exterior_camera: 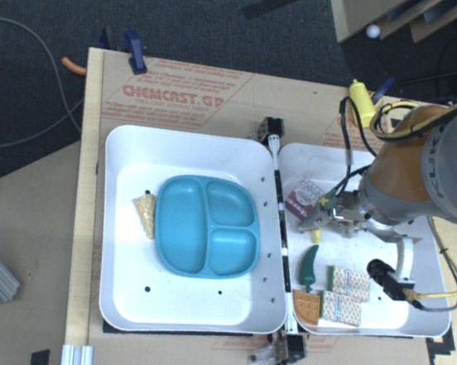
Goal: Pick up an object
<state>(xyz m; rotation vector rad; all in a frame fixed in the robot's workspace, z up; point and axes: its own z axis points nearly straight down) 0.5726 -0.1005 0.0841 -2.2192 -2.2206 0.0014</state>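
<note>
The bench [182, 88] is a brown board with red print, and it bears two shallow white bins side by side. The arm [440, 164] comes in from the right, its grey body bulking over the upper right part of the right bin [410, 322], with the orange band [397, 170] just above the wrist. From there the wrist bends down and leftward into that bin, so the gripper [330, 216] sits low over the bin's upper left area, close to the wall between the bins. Its metal end is small and partly hidden by cables, so whether it is apart or together cannot be told, and nothing can be seen clamped in it.

The left bin [132, 156] holds a blue divided plate [206, 225] with three compartments, lying near its middle. A tan sponge-like piece [146, 212] touches the plate's left edge.

In the right bin, a dark red packet [301, 200] lies just left of the gripper, perhaps touching it. Below that, a green handled tool [309, 265] lies roughly upright near the left wall. Two patterned packets [346, 295] rest side by side near the front edge, and an orange waffle-like piece [306, 306] sits just left of them, in the front left corner.
</note>
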